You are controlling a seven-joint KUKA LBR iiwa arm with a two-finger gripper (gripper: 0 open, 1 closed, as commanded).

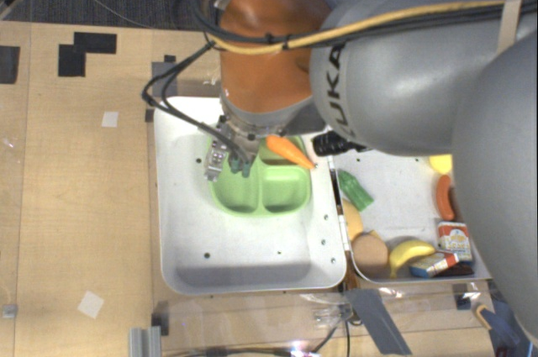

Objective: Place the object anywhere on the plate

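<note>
Bins sit side by side on the bench (76,221), 2 of them, both shallow and white. The left bin (189,254) holds a green plate (273,191) with 2 compartments, set toward its far right part. A carrot (288,150) lies tilted over the plate's far right rim, its pointed end toward the right; it rests apart from the end effector (229,162), which hangs over the plate's far left corner. Whether the end effector is open or closed cannot be told from this angle, and nothing is visible in its grasp.

The right bin (395,179) holds a green vegetable (356,191) near its left wall, a brown potato (370,250), a banana (409,253), a small carton (454,238), a red sausage-like item (444,196) and a yellow piece (441,165) at the arm's edge.

The left bin's near and left floor lies bare, giving open room there. The arm (420,70) covers the far right of both bins.
</note>
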